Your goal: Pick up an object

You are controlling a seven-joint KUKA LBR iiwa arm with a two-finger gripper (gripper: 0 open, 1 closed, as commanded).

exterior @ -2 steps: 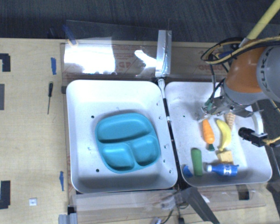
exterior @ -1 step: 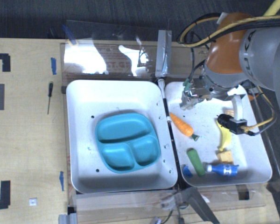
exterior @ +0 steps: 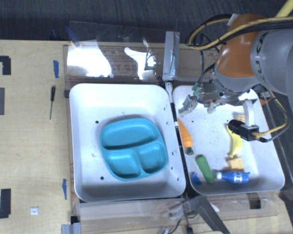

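Camera view: end effector (exterior: 199,103) hangs over the right white bin (exterior: 276,174), fingers apart, gripping nothing. Orange carrot-shaped toy (exterior: 185,136) lies just below it by the left wall. Small blue piece (exterior: 195,179) partly hidden behind green cylinder (exterior: 204,168).

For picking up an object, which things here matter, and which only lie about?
Matter:
hand, above the right bin
carrot
green cylinder
banana
blue bottle

Lying about:
teal divided tray in the left bin
screwdriver on the bench
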